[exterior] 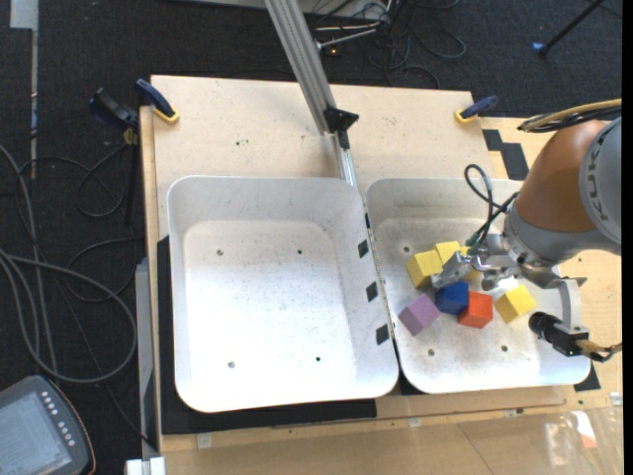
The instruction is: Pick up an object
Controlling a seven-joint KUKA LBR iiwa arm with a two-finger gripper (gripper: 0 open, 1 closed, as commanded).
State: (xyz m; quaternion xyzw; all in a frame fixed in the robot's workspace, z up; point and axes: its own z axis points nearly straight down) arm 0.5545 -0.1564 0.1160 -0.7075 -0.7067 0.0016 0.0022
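While the gripper [473, 262] hangs low over the right bin [435, 369], its state hidden, the blue cube [453, 298] beneath sits skewed, with no long axis, among coloured blocks.

Speckled matt white plastic bins [267, 196] sit on a pale wooden bench [257, 127]; a ribbed metal rail [297, 47] gleams at 12 o'clock.

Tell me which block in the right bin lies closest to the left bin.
The purple block. It sits at the left edge of the cluster in the right bin, left of the blue block, orange block and yellow blocks.
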